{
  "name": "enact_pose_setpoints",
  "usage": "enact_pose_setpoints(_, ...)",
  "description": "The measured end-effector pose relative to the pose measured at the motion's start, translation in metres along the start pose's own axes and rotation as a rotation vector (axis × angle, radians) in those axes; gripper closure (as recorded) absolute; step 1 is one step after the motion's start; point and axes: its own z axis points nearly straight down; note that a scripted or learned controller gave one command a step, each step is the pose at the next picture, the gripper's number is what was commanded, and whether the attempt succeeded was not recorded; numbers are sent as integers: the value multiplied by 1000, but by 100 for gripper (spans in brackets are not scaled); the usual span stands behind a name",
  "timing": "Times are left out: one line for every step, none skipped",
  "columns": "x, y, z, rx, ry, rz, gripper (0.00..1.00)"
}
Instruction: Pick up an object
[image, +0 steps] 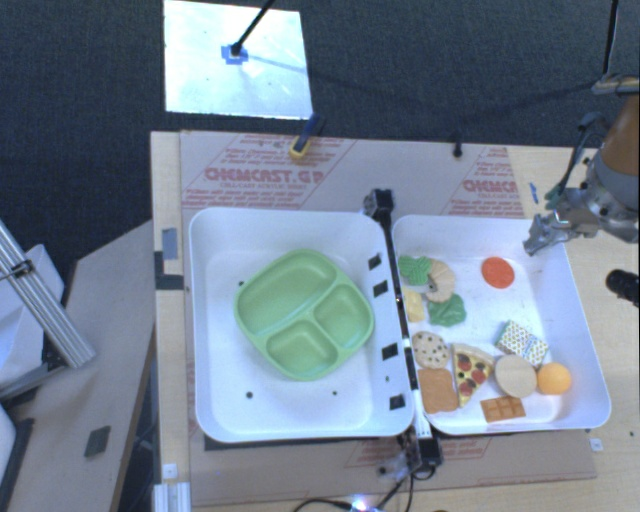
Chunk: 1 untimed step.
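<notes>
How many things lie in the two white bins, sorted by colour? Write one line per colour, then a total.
Green: 3 (divided plate, leafy piece, leafy piece)
Red or orange: 2 (red disc, orange ball)
Tan or brown: 5 (cookie, toast, round cracker, waffle, shell-like piece)
Multicoloured: 2 (pizza slice, patterned block)
Yellow: 1 (yellow piece)
Total: 13

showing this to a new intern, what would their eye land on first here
Probably the green divided plate, alone in the left bin. Next, the heap of toy food in the right bin: a pizza slice, a cookie, an orange ball and a red disc. The gripper sits over that bin's far right corner.
</notes>
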Motion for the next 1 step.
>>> enact_pose_setpoints(47, -26, -12, 3, 1, -1, 100)
